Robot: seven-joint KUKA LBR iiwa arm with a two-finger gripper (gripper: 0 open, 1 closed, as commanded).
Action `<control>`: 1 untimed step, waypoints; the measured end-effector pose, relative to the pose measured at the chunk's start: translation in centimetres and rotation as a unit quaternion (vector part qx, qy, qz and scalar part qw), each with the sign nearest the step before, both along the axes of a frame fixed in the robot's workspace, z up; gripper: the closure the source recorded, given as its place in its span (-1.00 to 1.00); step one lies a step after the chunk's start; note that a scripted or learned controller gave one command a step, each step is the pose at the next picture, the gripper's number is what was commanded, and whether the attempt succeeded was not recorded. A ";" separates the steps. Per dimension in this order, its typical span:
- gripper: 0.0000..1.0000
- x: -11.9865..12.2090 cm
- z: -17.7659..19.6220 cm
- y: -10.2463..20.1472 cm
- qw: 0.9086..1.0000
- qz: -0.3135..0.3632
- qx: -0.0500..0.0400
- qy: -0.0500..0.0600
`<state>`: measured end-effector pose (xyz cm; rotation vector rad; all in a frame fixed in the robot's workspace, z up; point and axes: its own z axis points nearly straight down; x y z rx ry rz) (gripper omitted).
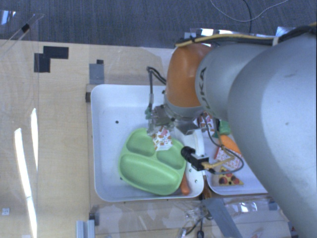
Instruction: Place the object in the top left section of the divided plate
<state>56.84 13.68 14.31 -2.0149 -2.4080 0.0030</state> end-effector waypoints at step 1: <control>1.00 9.6 4.0 -6.5 0.995 0.103 0.000 -0.004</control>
